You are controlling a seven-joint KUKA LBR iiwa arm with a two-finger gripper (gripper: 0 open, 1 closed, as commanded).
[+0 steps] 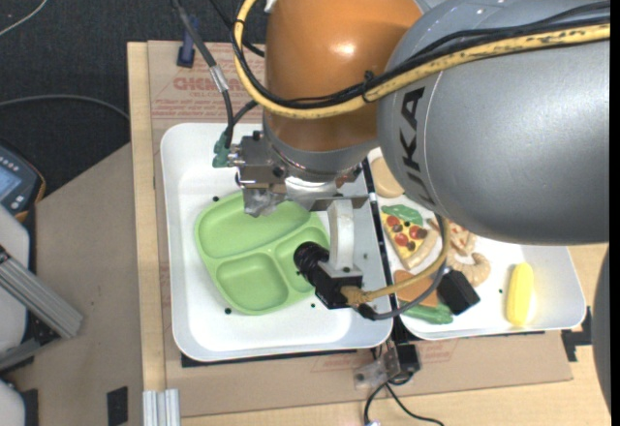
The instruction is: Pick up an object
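Camera view shows you the gripper [260, 199] over a glossy green divided plate [247, 255]; its grip can't be judged. Toy pizza slice [409, 232] and yellow piece [520, 294] lie aside.

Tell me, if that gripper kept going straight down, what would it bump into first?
Probably the green divided tray in the left bin; the gripper seems to hang over its upper edge, though depth is hard to judge.

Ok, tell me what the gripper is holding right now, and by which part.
It cannot be told. The gripper sits low over the green divided tray in the left bin, but the arm's wrist hides whatever might be between the fingers.
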